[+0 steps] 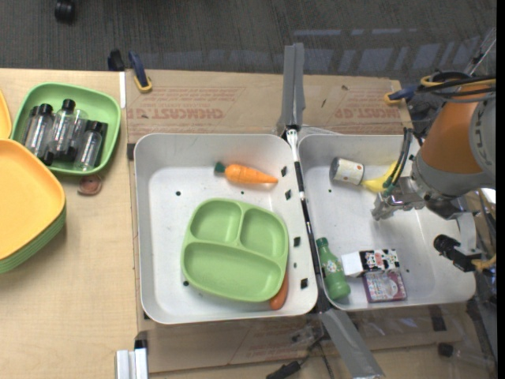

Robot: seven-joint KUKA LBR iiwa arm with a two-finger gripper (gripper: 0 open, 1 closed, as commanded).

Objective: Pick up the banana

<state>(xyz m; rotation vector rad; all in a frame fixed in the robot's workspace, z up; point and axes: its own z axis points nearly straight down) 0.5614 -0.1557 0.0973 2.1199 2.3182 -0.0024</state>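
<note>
Wooden bench [71,306], two white bins [158,235], orange plates [28,208], green tray of bottles [106,113]

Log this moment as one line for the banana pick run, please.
phase: reaching | hand: low in right bin, beside banana | banana: on bin floor near cup | pick: not yet done

White bins: two, side by side, the left bin [150,235] and the right bin [442,279]
Carrots: two in the left bin, one [246,174] above the green divided plate [235,249], one [279,297] poking out from under its lower right rim
Green divided plates: one
Bananas: one [380,181], in the right bin
Green bottles: one [332,269], in the right bin
White cups: one [347,170], in the right bin
Small printed packets: one [383,275], right of the green bottle
Green trays of vials: one [67,127], left of the left bin
</note>
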